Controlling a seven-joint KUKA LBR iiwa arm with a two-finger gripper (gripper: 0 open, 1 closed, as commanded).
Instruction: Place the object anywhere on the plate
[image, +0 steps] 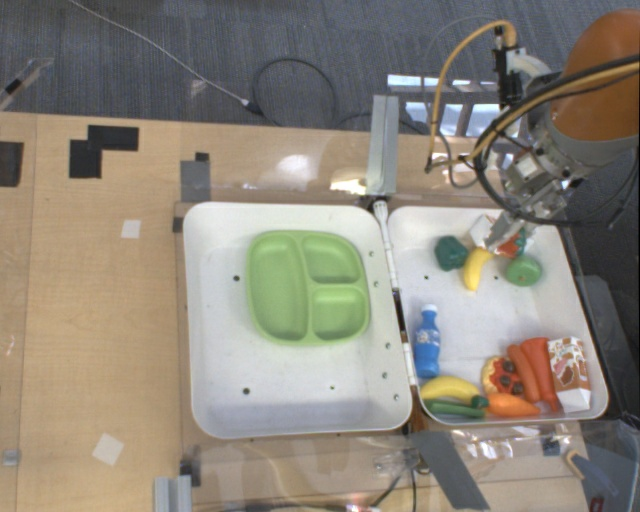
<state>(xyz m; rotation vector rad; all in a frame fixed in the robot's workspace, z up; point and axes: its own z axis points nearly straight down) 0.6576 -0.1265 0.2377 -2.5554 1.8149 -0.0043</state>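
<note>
Gripper (512, 238) and wrist stood low over the upper right of the frame, in the far corner of the right bin (560, 300), among a small cluster of toys: a dark green piece (450, 252), a small yellow banana (477, 268) and a light green piece (523, 270). An orange-red object (513, 244) lay right at the tip, but whether it was gripped could not be made out, nor how far the tool was parted. Presumably the arm was there to pick one item from this cluster. The green plate (305, 287), with three compartments, sat in the middle of the left bin (215, 330), well apart from the tool and bare. Along the lower edge of the right bin lay a blue bottle (427, 341), a second banana (450, 388), carrots (530, 368) and a small carton (570, 365). The arm (600, 80) entered from the upper right, orange band uppermost, wrist angled down and leftward, with yellow and black cables (470, 60) looping above it.
</note>
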